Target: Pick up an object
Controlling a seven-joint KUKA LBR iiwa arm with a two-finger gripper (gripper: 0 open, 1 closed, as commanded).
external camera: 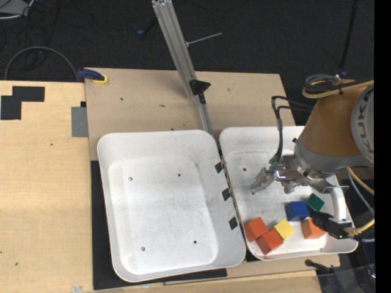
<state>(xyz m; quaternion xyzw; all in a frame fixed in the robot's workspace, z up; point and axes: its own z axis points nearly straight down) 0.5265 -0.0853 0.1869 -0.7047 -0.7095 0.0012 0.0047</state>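
Note:
Several small blocks lie in the near end of the right bin: a blue one, a dark green one, a yellow one, two red-orange ones and an orange one. My gripper hangs over the middle of that bin, just beyond and left of the blue block. Its fingers are spread open with nothing between them. The arm's orange band hides the bin's right side.
The left bin sits beside the right one, with black clips along the shared edge. A slanted metal rail rises behind the bins. Wooden bench surface lies at the left and back.

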